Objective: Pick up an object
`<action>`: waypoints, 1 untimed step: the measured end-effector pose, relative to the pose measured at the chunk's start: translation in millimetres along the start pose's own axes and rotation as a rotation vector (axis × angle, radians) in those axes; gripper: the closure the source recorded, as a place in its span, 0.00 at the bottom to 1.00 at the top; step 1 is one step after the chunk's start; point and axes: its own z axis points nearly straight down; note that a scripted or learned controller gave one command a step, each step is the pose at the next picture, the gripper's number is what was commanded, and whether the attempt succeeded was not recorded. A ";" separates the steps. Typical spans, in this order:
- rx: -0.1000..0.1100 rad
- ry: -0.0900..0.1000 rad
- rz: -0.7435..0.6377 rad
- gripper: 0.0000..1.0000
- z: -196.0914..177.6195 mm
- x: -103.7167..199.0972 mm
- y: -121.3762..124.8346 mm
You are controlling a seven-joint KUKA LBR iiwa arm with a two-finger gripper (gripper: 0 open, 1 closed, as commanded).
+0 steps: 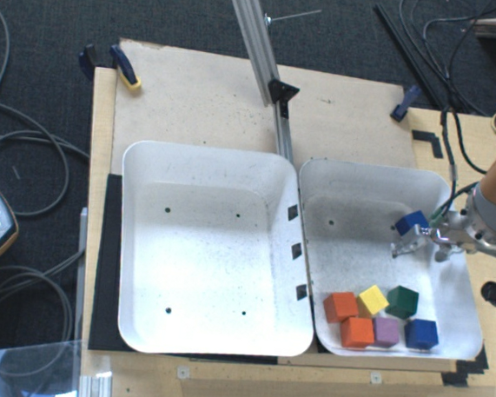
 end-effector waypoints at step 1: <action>-0.012 -0.005 -0.005 0.00 15.5 2.5 69.4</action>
